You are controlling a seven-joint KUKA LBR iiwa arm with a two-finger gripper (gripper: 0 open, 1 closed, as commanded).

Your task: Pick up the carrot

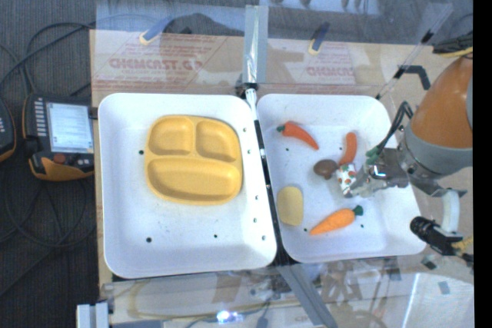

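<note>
The carrot (333,222) is orange with a small green top and lies slanted near the front of the right bin (400,238). My gripper (350,181) hangs over the middle right of that bin, just above and to the right of the carrot, with a small gap between them. The grey arm with its orange band (446,115) comes in from the right. Nothing orange shows at the gripper's tip.
In the right bin lie an orange pepper-like piece with a green end (298,134), a small orange sausage shape (350,147), a brown lump (325,167) and a pale yellow piece (290,205). A yellow divided plate (194,159) rests in the left bin (123,242).
</note>
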